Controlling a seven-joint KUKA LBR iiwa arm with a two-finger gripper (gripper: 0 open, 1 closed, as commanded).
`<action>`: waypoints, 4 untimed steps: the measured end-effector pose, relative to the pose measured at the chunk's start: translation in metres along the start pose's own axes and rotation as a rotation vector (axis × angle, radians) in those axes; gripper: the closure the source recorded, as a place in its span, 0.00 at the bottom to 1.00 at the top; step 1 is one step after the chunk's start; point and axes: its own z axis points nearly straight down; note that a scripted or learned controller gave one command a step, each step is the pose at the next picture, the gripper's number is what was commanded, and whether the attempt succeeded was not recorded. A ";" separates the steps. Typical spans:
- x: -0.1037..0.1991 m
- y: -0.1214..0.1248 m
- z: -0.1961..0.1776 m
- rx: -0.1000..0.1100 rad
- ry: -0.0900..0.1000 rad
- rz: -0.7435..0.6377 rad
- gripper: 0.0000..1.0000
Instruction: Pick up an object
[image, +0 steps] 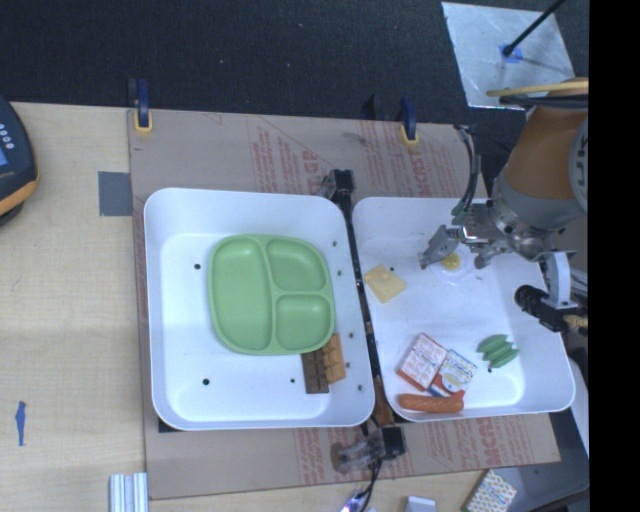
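A single camera looks down at a slant on a pale wooden worktop covered in the middle by a brown cardboard sheet. Two shallow white bins sit side by side on the sheet, their inner edges touching near the centre of the frame.

The left bin holds a light green divided plate with three compartments, lying flat in the middle of the bin. Just below and right of the plate, near the bin's lower right corner, lies a small brown waffle-like block.

The right bin holds several small things. A pale yellow wedge like a piece of cheese lies near its left wall. Lower down are two small red and white packets side by side, and just below them a reddish-orange sausage along the bin's lower edge. A green pea pod lies to the right of the packets.

The grey arm with its orange band enters from the upper right. Its end effector is low over the upper part of the right bin, fingers spread apart. A small yellow object lies on the bin floor between the fingertips; whether they touch it cannot be told.

A dark device with a yellow edge sits at the far left of the frame.
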 end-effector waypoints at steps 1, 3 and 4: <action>-0.052 0.028 0.079 0.002 -0.003 0.006 0.00; -0.033 -0.016 0.044 0.004 0.001 0.004 0.00; 0.024 -0.083 0.065 0.008 0.004 0.003 0.00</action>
